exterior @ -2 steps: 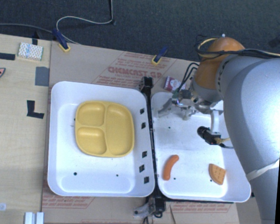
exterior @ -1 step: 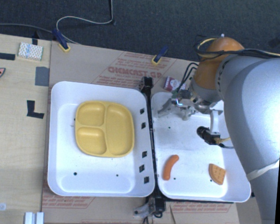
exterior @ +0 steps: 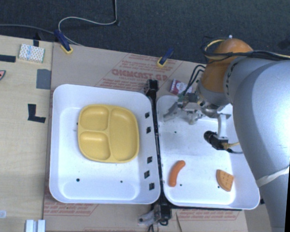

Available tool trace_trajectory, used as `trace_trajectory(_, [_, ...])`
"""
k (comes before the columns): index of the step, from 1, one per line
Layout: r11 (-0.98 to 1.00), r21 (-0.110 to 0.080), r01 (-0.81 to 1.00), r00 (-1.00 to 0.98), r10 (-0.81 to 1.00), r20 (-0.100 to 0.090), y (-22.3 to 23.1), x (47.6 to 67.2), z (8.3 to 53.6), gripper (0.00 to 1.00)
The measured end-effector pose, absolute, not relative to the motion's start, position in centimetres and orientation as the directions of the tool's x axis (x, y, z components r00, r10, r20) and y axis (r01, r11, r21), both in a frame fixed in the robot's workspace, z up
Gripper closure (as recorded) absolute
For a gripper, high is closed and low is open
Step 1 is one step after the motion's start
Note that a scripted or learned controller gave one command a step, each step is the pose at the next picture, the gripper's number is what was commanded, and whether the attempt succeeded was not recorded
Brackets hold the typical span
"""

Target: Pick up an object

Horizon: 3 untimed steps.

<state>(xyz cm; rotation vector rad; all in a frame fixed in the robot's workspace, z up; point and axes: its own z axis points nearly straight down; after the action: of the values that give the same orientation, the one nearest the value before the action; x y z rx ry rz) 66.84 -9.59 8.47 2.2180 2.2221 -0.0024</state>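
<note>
An orange sausage-shaped toy (exterior: 176, 172) lies near the front of the right bin (exterior: 198, 196). A small tan waffle-like piece (exterior: 224, 180) rests at that bin's front right. My gripper (exterior: 181, 116) hangs over the back left of the right bin, well behind both items. Its fingers (exterior: 170, 113) are spread open with nothing between them. A yellow divided plate (exterior: 108, 133) sits in the left bin (exterior: 61, 181).
The grey arm (exterior: 266, 113) covers the right bin's right side, with a black cable fitting (exterior: 216, 139) below the wrist. A black divider (exterior: 153, 139) runs between the bins. A small packet (exterior: 177, 86) lies on the cardboard behind the right bin.
</note>
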Motion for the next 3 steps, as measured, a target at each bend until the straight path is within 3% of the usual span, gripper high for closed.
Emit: trace_trajectory(3, [0.001, 0.0, 1.0, -0.001, 1.0, -0.003, -9.41, 66.83, 8.47, 0.0])
